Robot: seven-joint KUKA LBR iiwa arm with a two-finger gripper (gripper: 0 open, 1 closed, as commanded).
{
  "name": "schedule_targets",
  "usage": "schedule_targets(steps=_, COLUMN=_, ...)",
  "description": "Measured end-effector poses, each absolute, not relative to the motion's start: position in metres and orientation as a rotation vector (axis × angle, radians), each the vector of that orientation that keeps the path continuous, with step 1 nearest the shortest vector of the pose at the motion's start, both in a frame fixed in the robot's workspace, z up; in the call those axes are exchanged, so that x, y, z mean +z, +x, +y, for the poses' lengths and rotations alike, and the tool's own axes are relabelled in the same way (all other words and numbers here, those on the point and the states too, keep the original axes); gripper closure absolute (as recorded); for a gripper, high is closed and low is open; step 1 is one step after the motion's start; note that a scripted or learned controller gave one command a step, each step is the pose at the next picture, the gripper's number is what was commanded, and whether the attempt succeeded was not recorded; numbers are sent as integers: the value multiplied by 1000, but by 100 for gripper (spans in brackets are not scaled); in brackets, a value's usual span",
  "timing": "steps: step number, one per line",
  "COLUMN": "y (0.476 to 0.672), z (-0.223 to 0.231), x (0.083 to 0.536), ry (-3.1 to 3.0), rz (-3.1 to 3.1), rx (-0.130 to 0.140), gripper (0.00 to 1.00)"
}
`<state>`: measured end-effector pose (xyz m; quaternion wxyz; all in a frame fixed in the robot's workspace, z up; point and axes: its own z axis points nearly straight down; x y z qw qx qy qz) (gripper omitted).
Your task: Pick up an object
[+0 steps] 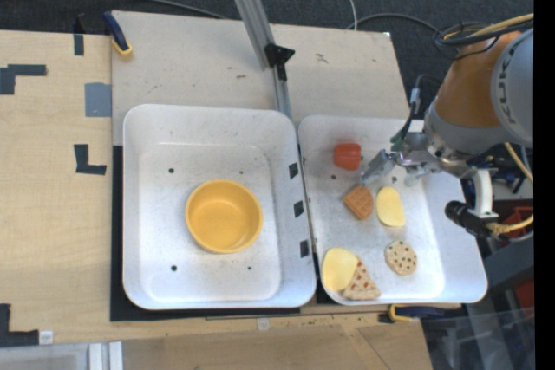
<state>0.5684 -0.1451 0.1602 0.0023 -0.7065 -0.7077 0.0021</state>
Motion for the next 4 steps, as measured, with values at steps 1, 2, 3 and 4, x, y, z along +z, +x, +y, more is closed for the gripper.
schedule_targets(steps=1, y=572, z=-141, x=103, ry=-2226, rz=-2224, rx=-13, gripper=0)
schedule_targets(steps=2, y=569, z=-141, x=110, ry=-2218, rz=-2224, rx=-1, gripper=100)
schedule_targets(steps=3, y=580, z=-141, x=163, ry=-2222, rz=-2226, rx=-3, gripper=100)
schedule_targets(steps=4, y=583, z=-143, x=206, ry=-2222, rz=-2225, rx=-3, gripper=100)
